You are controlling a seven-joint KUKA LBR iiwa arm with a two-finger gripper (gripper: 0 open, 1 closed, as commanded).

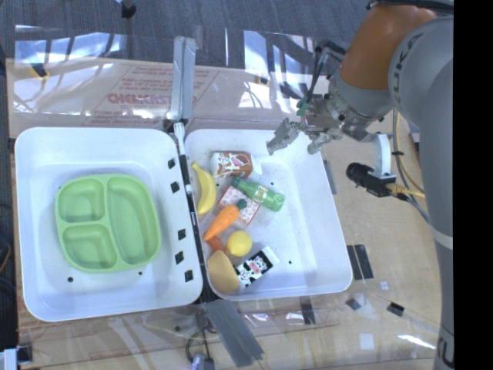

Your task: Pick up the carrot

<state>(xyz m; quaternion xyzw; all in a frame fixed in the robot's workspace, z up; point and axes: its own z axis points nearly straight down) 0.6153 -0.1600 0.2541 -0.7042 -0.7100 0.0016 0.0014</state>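
Note:
The orange carrot (222,220) lies slanted in the right bin (323,230), near its left wall, resting partly on a small pink-and-white packet (245,209). My gripper (298,138) hangs over the far rim of that bin, up and to the right of the carrot and well apart from it. Its fingers (280,138) are spread open with nothing between them.
Around the carrot lie a banana (203,187), a green bottle (259,194), a brown carton (233,163), a lemon (239,243), a tan potato-like piece (222,273) and a cow-patterned box (254,267). A green divided plate (108,222) sits in the left bin (31,206).

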